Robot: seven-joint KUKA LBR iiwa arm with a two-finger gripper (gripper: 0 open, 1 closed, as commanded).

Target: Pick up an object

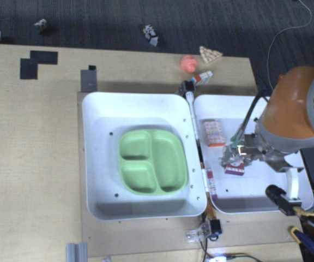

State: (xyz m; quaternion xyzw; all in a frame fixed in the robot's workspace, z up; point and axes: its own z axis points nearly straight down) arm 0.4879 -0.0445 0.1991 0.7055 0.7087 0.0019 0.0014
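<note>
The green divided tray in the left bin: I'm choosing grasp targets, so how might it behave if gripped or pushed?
The green divided tray looks moulded, so probably stiff, not floppy. It lies flat and wide, so it should slide rather than tip or roll. Its glossy surface may slip between fingers.

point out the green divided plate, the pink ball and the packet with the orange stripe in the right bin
green divided plate [152,160], camera view, middle ridge
pink ball [188,63], camera view, centre of ball
orange-striped packet [213,132], camera view, middle of its face

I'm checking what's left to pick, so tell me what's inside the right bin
In the right bin lies a white and orange packet near its far left. The gripper sits over a small dark red item, partly covering it. The arm hides the bin's right side.
</note>
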